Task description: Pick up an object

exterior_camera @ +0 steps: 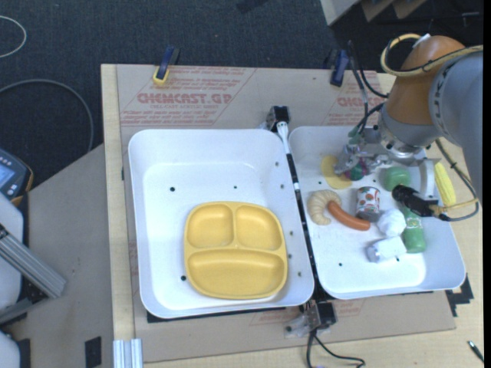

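Glossy yellow three-section tray [235, 250] lying in the left bin [153, 156]. Right of it, gripper [354, 162] hovering over small plastic toys; opening can't be made out.

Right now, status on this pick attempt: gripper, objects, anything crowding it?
Gripper low over right bin, back-left corner. Nothing seen held. Hot dog, croissant, small can clustered just in front. Yellow tray alone in left bin.

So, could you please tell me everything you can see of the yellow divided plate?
The yellow divided plate lies flat and upright in the left bin, toward its near right corner. It looks like matte plastic, a rounded square with three compartments: two small ones at the far side, one wide one at the near side. It rests on the bin's floor alone.
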`<state>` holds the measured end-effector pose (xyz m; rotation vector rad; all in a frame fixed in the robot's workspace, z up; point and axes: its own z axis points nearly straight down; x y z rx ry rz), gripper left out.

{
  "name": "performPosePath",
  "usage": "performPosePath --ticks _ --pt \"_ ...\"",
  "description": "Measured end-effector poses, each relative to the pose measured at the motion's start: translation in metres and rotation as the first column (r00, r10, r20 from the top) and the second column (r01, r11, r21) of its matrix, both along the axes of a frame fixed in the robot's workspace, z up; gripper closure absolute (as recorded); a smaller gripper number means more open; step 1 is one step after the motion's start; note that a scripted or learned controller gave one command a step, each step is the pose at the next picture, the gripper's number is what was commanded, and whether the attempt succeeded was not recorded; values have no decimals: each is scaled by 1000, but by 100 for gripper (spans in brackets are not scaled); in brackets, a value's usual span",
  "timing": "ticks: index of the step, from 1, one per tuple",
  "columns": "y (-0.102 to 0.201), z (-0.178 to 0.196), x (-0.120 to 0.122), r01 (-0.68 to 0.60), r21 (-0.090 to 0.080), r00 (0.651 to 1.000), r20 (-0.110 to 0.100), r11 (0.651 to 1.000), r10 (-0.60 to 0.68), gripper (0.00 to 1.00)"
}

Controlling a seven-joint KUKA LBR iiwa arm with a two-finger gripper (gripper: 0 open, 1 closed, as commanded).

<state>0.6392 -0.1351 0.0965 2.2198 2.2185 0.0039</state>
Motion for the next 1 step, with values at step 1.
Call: performPosePath --ticks 1 --pt "76 95 -1 -9 2 1000 7 1000 9 100"
